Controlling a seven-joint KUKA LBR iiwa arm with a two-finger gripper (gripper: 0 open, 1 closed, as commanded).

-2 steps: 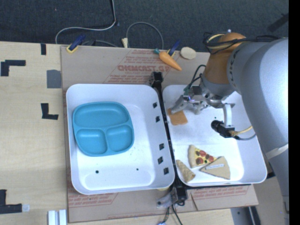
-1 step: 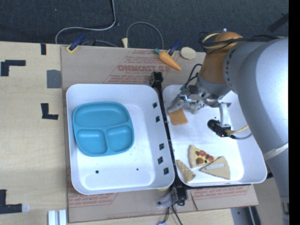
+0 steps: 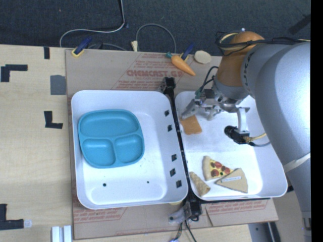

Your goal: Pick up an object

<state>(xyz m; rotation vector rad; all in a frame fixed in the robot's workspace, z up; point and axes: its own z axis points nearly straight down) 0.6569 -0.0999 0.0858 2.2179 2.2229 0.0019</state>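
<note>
My gripper (image 3: 201,111) hangs low over the back left part of the right bin (image 3: 262,160). Its fingers are spread open, and nothing sits between them. Just below the left fingertip a tan toast-like slab (image 3: 192,125) lies flat on the bin floor. Toward the front of the same bin lie a pizza slice (image 3: 215,168), a beige bread wedge (image 3: 234,180) and a crusty brown piece (image 3: 199,185) close to the left wall.
The left bin (image 3: 151,185) holds a blue divided plate (image 3: 111,137). Behind the bins, a toy carrot (image 3: 181,65) and a pale round piece (image 3: 203,57) rest on the cardboard. A black divider clip strip (image 3: 172,130) runs between the bins. Cables trail at the back.
</note>
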